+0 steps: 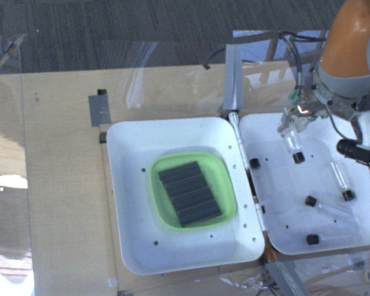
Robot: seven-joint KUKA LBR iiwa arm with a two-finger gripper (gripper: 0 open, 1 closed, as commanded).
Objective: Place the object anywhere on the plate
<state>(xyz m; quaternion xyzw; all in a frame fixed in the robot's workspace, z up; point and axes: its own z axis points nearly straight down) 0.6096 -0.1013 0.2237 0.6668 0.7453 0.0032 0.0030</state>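
A green square plate (160,191) sits in the left white bin (136,248). On the plate lies a dark grey ridged block (189,193), turned slightly at an angle. My gripper (293,123) hangs over the far part of the right bin (280,239), well to the right of the plate. Just below it lies a clear tube with a black cap (295,148). I cannot make out whether the gripper touches the tube.
Several more clear tubes with black caps lie in the right bin, among them one at the right (342,181) and one near the middle (320,206). The arm's orange band (351,25) is at the upper right. A grey post (232,76) rises behind the bins' shared edge.
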